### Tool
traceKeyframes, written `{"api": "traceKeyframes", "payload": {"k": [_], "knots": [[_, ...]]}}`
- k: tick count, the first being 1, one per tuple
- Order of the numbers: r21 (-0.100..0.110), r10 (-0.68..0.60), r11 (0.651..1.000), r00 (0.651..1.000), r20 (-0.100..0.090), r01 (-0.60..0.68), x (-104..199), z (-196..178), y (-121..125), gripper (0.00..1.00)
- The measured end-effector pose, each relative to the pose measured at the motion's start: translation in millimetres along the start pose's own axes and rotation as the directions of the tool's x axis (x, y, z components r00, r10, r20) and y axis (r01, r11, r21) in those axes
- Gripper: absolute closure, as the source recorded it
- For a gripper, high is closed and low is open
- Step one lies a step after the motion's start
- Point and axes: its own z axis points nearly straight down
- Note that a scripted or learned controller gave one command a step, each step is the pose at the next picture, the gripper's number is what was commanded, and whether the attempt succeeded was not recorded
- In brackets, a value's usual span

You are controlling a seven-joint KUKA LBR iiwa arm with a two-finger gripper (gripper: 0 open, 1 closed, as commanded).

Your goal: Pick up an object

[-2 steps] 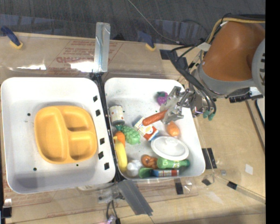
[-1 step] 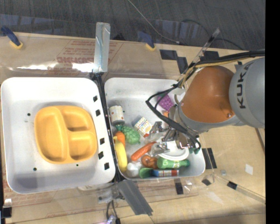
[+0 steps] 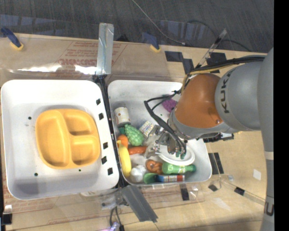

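Note:
The right bin (image 3: pixel 135 88) holds a heap of toy food along its left and front sides. In the heap are a yellow banana (image 3: pixel 124 160), a green bumpy fruit (image 3: pixel 133 134), an orange carrot piece (image 3: pixel 137 150), a small can (image 3: pixel 121 115), a green bottle (image 3: pixel 177 169) and a marker-like tube (image 3: pixel 171 178). A purple item (image 3: pixel 170 103) lies near the back, partly under the arm. My gripper (image 3: pixel 173 148) hangs low over the heap's right part, just above the green bottle and a white round piece (image 3: pixel 195 155). The wrist hides its fingertips.
The left bin (image 3: pixel 14 129) holds a yellow divided tray (image 3: pixel 67 137). A grey taped divider (image 3: pixel 104 49) rises between the bins at the back. The arm's orange band (image 3: pixel 197 105) and grey link (image 3: pixel 245 95) cover the right bin's right side. Black cables (image 3: pixel 156 107) loop by the wrist.

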Motion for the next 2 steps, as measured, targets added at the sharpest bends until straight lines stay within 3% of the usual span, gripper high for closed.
{"api": "traceKeyframes", "payload": {"k": [1, 2], "knots": [[-0.001, 0.194, 0.981, 0.981, 0.004, -0.194, -16.0, -1.5, 43.2, 1.00], [-0.005, 0.143, 0.990, 0.990, 0.015, -0.143, -35.5, -135.0, 95.8, 1.00]]}}
